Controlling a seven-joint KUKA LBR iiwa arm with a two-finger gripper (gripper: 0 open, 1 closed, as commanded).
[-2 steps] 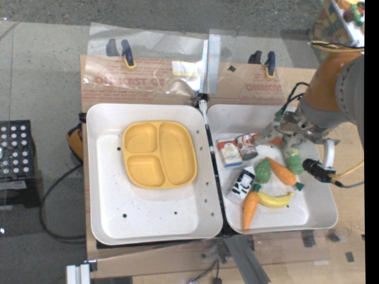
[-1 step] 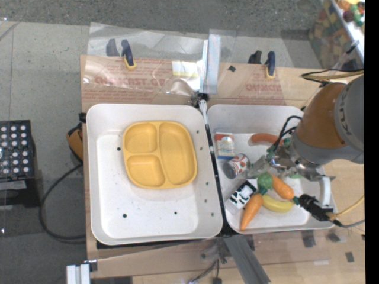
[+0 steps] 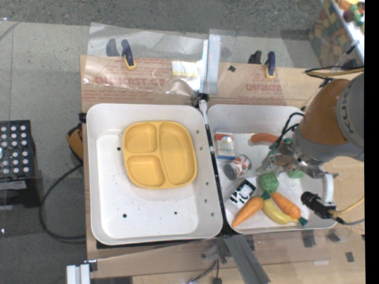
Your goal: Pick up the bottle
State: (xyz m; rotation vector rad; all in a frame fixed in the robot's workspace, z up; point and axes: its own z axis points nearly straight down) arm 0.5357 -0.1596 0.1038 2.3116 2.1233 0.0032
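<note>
The bottle (image 3: 225,146) is small and clear, with a red top and a blue-and-white label. It lies near the left wall of the right bin (image 3: 254,116). My gripper (image 3: 278,160) hangs over the middle of that bin, to the right of the bottle and well apart from it. It sits just above a green vegetable (image 3: 268,183). The grey and orange arm comes in from the right edge and hides the bin's right side.
The right bin also holds a small can (image 3: 237,166), a black-and-white box (image 3: 241,192), two carrots (image 3: 247,210) (image 3: 287,205), a banana (image 3: 277,213) and a red sausage-like piece (image 3: 264,138). The left bin (image 3: 106,206) carries a yellow divided plate (image 3: 160,154).
</note>
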